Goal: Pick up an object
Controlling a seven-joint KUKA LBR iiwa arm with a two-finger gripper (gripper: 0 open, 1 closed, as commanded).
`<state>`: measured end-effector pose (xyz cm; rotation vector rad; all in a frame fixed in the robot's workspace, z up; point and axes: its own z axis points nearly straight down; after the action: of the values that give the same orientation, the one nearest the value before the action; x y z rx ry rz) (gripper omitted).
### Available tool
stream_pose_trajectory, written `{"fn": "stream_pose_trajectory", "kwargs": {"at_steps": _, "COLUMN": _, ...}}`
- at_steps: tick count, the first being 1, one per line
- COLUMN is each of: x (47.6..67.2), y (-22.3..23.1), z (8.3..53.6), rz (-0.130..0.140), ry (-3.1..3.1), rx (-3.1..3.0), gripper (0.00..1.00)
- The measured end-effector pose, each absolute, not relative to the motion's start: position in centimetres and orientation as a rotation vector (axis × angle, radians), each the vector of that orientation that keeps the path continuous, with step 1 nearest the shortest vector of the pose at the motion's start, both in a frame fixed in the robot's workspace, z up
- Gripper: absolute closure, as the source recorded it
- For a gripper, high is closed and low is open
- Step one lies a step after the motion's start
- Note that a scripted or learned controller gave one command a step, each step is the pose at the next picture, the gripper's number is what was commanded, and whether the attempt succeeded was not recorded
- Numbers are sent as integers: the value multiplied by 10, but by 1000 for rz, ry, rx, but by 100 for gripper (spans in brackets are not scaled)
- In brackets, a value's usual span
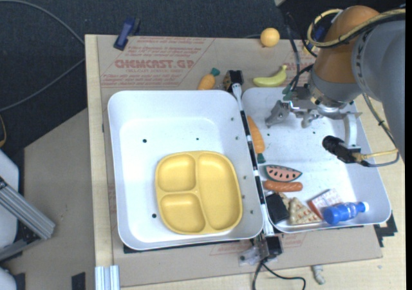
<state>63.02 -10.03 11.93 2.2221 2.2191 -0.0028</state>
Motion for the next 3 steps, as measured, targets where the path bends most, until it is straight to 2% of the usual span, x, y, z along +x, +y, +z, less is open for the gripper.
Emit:
{"fn": "stream_pose_trajectory", "kwargs": {"at_steps": 1, "x": 614, "y": -203, "z": 84, "rz": -5, "ry": 2219, "rx": 2224, "gripper": 0}}
{"fn": "stream_pose_trajectory", "kwargs": {"at_steps": 2, "x": 534, "y": -212, "z": 89, "rz": -1, "ry": 2220, "rx": 2224, "gripper": 0}}
{"fn": "stream_pose_trajectory", "kwargs": {"at_steps": 3, "x": 624, "y": -154, "z": 85, "rz": 3, "ry": 2224, "rx": 2219, "gripper": 0}}
